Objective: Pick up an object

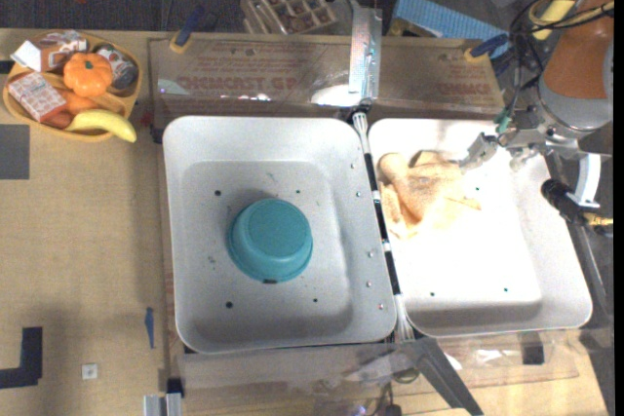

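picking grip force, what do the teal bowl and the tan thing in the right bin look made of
Teal bowl: probably hard plastic, matte, with an even colour and crisp rim. Tan object: seems soft, perhaps cloth or plush, with a crumpled, blurred outline; hard to tell.

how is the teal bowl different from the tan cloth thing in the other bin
The bowl is teal, round and rigid, sitting upside down; the cloth is tan, crumpled and shapeless. The bowl sits mid-floor in the left bin; the cloth lies against the right bin's left wall, near the gripper. Each is alone in a white bin.
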`<state>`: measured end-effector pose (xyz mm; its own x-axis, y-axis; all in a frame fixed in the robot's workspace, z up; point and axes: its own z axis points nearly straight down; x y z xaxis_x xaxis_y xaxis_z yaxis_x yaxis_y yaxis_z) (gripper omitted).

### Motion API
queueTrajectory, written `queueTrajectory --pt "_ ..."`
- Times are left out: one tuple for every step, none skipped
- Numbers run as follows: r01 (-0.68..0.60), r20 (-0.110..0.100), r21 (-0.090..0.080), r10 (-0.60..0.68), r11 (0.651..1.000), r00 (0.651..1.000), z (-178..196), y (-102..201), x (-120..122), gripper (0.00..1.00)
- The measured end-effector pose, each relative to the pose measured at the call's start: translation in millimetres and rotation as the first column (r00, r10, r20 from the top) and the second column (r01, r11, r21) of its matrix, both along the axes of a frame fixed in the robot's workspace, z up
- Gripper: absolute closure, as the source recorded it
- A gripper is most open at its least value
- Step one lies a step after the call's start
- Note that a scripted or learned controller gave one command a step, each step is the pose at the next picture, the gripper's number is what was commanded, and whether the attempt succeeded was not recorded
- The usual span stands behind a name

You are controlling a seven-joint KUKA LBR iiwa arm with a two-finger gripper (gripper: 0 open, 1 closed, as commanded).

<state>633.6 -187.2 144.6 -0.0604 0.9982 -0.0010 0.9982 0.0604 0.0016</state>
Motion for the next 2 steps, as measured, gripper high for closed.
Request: queueTrajectory --pt "-0.064 0.002 0.000 0.064 0.998 0.998 -55.6 62.5 22.8 0.00" --pt "-0.088 0.005 -0.002 0.088 0.996 0.996 -56.8 33.6 22.3 0.00"
